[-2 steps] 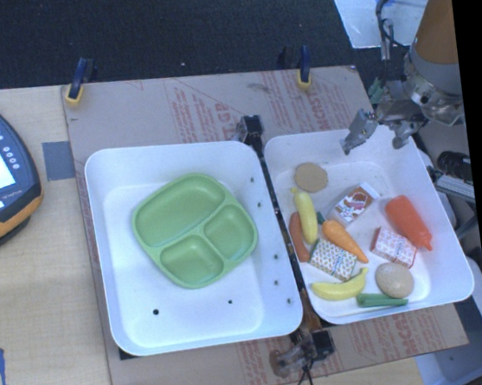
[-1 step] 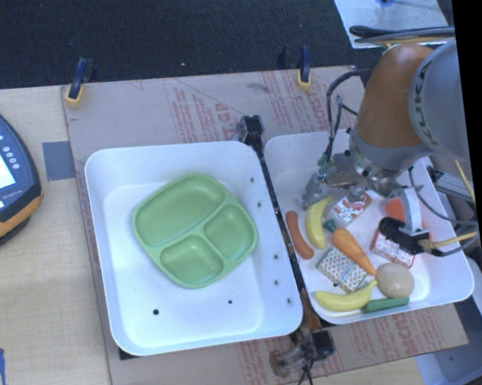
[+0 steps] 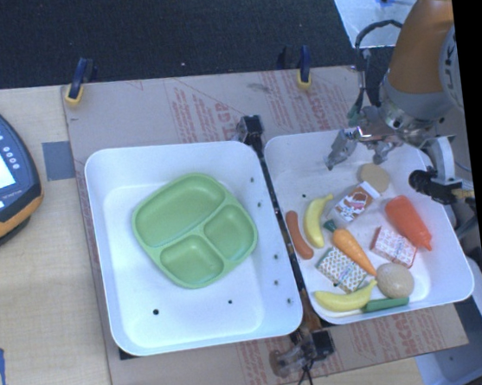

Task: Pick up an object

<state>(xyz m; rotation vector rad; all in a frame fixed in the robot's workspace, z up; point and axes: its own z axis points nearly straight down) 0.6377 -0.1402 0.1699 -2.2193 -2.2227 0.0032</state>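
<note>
Glossy white plastic bins (image 3: 108, 247) sit on matt printed cardboard (image 3: 178, 108) over a smooth wooden bench (image 3: 39, 325).

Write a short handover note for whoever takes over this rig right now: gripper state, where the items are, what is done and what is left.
Gripper: open, holding nothing, above the far part of the right bin.
Right bin holds all the pickable items: two bananas, hot dog, carrot, red pepper, potato, small snack packets, a round beige piece nearest the gripper.
Left bin: green divided plate.
Done: nothing picked.
Left: descend, close on one object, lift.
</note>
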